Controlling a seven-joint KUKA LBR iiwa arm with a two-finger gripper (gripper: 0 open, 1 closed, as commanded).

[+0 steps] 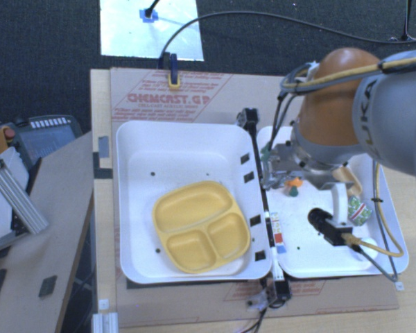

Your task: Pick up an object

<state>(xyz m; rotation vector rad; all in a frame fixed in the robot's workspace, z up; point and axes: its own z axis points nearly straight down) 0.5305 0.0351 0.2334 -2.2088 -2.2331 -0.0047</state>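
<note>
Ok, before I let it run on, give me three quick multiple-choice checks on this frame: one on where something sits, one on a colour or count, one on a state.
1. Where does the divided tray lie?
A. In the left bin
B. In the right bin
C. On the cardboard outside both bins

2. What colour is the divided tray?
A. Blue
B. Yellow
C. Red

3. How does the divided tray sit?
A. Upside down
B. Standing on edge against the wall
C. Flat, open side up

Key:
1 A, the divided tray rests on the floor of the left bin, while the arm hangs over the right bin.
2 B, it is pale yellow against the white bin.
3 C, its three hollows face the camera, one long and two smaller.
</note>
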